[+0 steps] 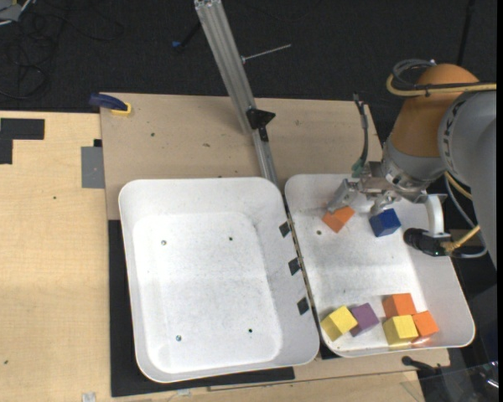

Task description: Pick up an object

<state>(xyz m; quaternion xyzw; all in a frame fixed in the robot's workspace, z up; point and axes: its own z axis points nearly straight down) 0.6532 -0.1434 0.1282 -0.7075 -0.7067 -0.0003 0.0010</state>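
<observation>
Up at the right bin's twelve o'clock, the gripper hovers — fingers spread wide — orange block just below, blue block at its four o'clock.

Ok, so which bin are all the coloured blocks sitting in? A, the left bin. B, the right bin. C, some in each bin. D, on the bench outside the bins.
B: the orange block, blue block and the cluster with the purple block all lie in the right bin; the left bin holds no blocks.
</observation>
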